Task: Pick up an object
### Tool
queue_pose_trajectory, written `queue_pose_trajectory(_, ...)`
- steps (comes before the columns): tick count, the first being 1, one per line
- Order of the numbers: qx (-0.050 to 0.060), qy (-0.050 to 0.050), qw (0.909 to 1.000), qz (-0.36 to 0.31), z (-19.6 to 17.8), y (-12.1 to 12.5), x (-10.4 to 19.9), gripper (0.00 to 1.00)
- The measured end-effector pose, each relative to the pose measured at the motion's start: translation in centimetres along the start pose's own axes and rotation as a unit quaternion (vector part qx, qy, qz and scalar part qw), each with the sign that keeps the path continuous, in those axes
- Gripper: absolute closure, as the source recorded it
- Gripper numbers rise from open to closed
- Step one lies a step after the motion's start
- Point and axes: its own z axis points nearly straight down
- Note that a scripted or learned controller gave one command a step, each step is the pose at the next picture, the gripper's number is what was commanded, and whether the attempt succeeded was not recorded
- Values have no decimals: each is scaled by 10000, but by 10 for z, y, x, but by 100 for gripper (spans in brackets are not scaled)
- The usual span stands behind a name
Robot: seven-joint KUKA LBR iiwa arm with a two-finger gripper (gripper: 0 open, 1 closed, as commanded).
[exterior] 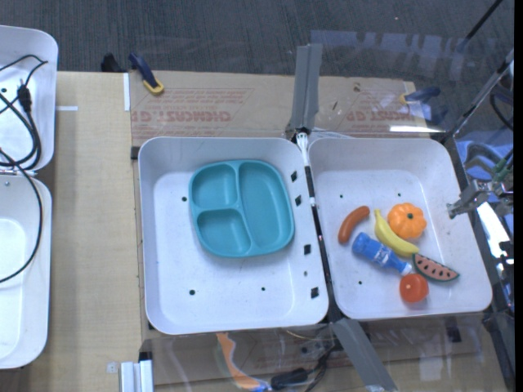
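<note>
your right bin [458,178] holds sausage [353,223], banana [393,235], pumpkin [407,220], blue bottle [380,255], watermelon slice [435,269], tomato [413,288]; teal plate [241,207] lies in left bin [163,243].

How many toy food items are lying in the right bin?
5, clustered together: a sausage leftmost, a banana beside a pumpkin, a watermelon slice lower right, and a tomato nearest the front. None looks hidden.

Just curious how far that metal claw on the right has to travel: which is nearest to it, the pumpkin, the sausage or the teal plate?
1. Pumpkin, right bin, nearest the gripper.
2. Sausage, same bin, further left.
3. Teal plate, left bin, farthest.
</note>
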Motion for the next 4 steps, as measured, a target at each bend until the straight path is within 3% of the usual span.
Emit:
queue_pose_trajectory(1,10,-3,10000,-9,-8,1,0,100)
queue_pose_trajectory(2,6,1,10000,4,49,-18,54,100)
queue_pose_trajectory(3,-5,-7,10000,13,-21,-2,-15,100)
queue_pose_trajectory(4,6,1,10000,-3,36,-18,34,100)
